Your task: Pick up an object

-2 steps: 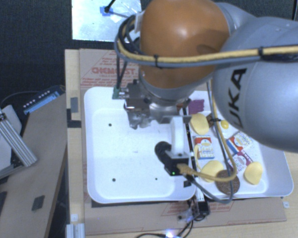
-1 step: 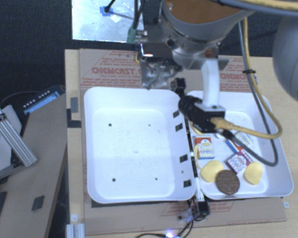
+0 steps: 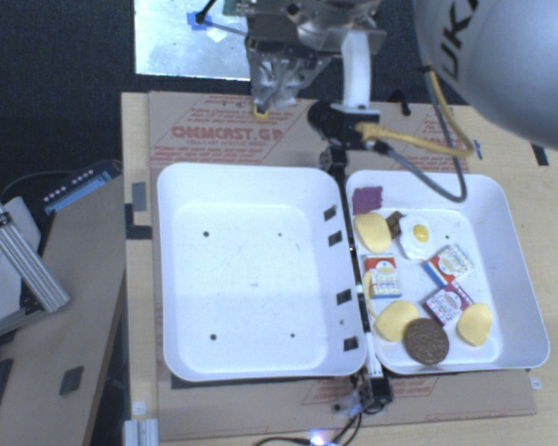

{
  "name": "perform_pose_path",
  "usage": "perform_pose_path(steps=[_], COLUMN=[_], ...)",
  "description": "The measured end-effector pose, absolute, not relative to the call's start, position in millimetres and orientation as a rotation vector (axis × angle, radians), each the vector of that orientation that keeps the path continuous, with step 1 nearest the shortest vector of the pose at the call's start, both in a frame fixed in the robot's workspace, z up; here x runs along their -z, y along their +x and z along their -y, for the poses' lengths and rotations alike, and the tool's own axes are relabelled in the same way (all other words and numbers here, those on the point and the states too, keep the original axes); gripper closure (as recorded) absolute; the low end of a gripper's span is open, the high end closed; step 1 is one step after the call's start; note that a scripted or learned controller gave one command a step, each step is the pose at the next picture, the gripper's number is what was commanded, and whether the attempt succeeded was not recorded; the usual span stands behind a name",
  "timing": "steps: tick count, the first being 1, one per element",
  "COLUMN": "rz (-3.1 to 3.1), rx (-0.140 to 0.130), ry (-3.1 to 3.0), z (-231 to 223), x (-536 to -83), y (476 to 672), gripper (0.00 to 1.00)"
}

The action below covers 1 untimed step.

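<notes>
You are looking down on two shallow white plastic bins side by side on a cardboard-covered bench (image 3: 223, 133). The left bin (image 3: 181, 342) sits at nine o'clock. The right bin (image 3: 516, 277), at four o'clock, holds a small purple block (image 3: 368, 196), a pale yellow rounded piece (image 3: 373, 232), a toy fried egg (image 3: 420, 234), two red-and-white packets (image 3: 383, 276) and (image 3: 453, 262), a maroon packet (image 3: 446, 302), two more yellow lumps (image 3: 396, 320) and (image 3: 475, 323), and a round brown cookie (image 3: 426, 341). At twelve o'clock the grey two-finger gripper (image 3: 272, 96) hangs above the cardboard beyond the left bin, well apart from the objects. A yellow cable (image 3: 418, 142) loops at one o'clock.
</notes>
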<state>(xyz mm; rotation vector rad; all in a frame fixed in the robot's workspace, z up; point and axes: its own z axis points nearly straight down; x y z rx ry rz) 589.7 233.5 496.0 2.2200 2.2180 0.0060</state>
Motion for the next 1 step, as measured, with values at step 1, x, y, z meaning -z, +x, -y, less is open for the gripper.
perform_pose_path(steps=[1], rz=[-2.233], rx=[0.001], ry=[2.215], z=[-234.9], x=[-487.5], y=[481.7], gripper=[1.00])
